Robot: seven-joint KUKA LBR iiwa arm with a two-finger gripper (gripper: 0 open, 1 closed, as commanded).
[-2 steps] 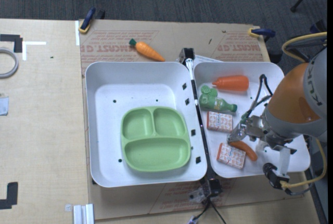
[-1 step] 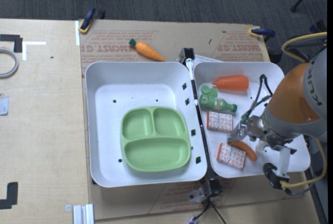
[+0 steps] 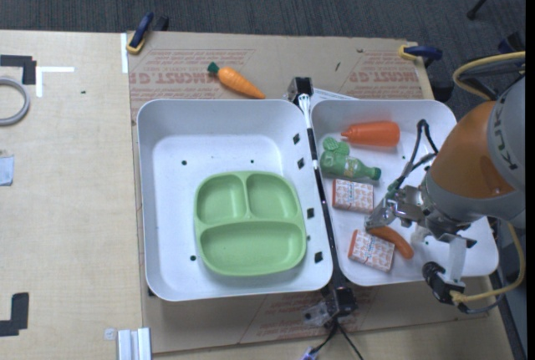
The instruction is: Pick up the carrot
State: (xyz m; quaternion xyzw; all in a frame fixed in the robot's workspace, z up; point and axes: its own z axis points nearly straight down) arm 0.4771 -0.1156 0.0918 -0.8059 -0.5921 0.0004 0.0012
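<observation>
Nearest, the gripper (image 3: 389, 216) hangs low in the right bin (image 3: 435, 112), its metal fingers about the end of a smooth orange sausage (image 3: 392, 240) that lies beside two flat printed packets (image 3: 371, 250); whether the jaws pinch it I cannot tell. Beyond, against that bin's far rim, sit a knobbly green bottle (image 3: 346, 161) and a glossy orange bottle (image 3: 371, 133). Farthest, the tapered carrot (image 3: 236, 81) lies on bare cardboard (image 3: 276, 58) past the left bin (image 3: 159, 208), which holds a sectioned green plate (image 3: 249, 223), with free room all round it.

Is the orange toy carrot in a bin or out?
Out. The orange toy carrot with green top lies on the brown cardboard behind the left white bin.
</observation>
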